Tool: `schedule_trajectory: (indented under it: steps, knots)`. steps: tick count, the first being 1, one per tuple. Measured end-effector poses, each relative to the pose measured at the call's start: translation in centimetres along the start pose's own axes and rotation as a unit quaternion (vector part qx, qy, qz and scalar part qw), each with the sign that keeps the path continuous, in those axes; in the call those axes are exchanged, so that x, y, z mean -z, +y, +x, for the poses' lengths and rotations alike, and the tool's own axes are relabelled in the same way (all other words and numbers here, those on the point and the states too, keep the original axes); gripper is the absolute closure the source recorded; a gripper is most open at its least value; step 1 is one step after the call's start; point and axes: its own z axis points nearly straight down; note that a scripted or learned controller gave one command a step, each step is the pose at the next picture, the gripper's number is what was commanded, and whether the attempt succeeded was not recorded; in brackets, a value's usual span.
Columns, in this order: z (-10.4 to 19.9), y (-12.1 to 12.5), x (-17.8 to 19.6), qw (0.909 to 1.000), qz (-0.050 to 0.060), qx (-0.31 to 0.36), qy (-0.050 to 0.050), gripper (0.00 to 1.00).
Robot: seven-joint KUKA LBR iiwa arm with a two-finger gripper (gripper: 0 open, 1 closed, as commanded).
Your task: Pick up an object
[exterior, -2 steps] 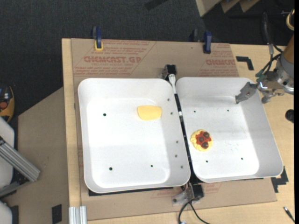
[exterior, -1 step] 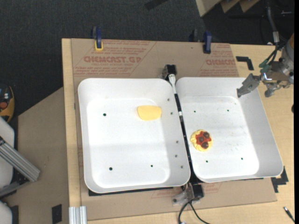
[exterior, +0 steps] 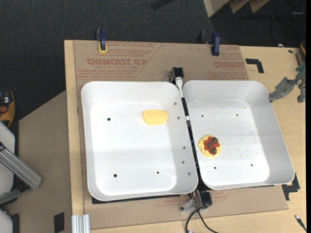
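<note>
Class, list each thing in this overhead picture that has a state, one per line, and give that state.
Yellow piece: lying flat in the left bin, untouched.
Round yellow piece with red topping: lying in the right bin, near its left wall, untouched.
Gripper: at the right bin's far right corner, holding nothing.

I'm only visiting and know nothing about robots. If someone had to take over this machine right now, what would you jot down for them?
Gripper: at the view's right edge, just outside the right bin's far corner, nothing visibly held; too small to tell if open or shut.
Things: a plain yellow piece lies in the left bin, toward its far side. A round yellow piece with red and dark toppings lies in the right bin, near the divide between the bins.
Done: nothing picked up yet.
Left: reach in, grasp one piece, lift it.
</note>
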Motion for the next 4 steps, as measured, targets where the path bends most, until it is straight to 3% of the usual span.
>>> schedule_trajectory:
  steps: [1, 2, 3, 4]
  knots:
    - [-0.6, -2.2, 9.5, 1.0, -0.003, 0.002, -0.001, 0.0]
    - [-0.6, -2.1, 10.0, 1.0, -0.001, 0.002, 0.0, 1.0]
    - [7.5, 2.0, 3.5, 1.0, 0.005, 0.007, 0.004, 1.0]
    - [14.3, -1.1, -4.0, 0.9999, 0.007, 0.005, 0.005, 1.0]
